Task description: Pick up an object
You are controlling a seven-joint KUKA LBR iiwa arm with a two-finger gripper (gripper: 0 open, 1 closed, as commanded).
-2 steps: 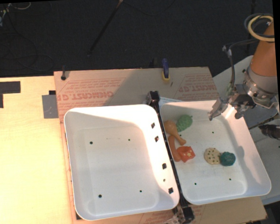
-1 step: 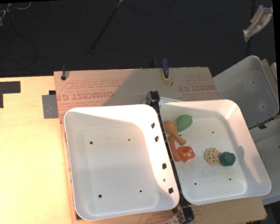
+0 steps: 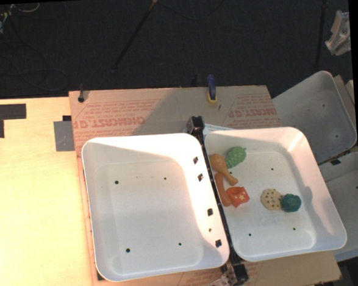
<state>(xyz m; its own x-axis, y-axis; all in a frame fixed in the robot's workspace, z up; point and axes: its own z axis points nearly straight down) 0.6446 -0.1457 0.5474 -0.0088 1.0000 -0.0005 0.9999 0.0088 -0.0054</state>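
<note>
Nothing is picked up yet; every object lies loose in the right bin (image 3: 316, 178). The orange toy (image 3: 222, 170) lies by that bin's left wall, long axis running from far-left to near-right. Beside it sit a red block (image 3: 238, 196), a green lump (image 3: 235, 156), a cookie (image 3: 270, 199) and a teal ball (image 3: 291, 203). The left bin (image 3: 102, 175) shares the counter (image 3: 31, 211). I cannot tell the end effector's state.

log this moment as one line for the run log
stage: pre-grasp | right bin: green piece, orange piece, red block, cookie, teal ball | held: nothing
</note>
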